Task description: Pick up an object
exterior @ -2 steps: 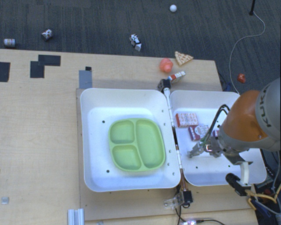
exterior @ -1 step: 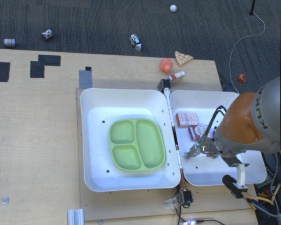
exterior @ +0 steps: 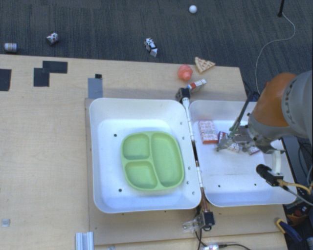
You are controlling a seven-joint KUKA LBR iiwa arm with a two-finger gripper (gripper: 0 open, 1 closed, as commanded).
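Two glossy white bins [exterior: 105, 146] sit on the pale wooden desk [exterior: 44, 161]. Left holds a green three-part tray [exterior: 152, 160]; right, a flat red-and-white packet [exterior: 207, 132]. The metal hand [exterior: 230, 144] hovers just beside it, grip unclear.

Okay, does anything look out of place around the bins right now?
Yes. Several things lie outside the bins: a pink ball and a pizza-slice toy on the bench behind the right bin, and small items such as a white ball scattered on the dark floor beyond. The green tray sits neatly in the left bin.
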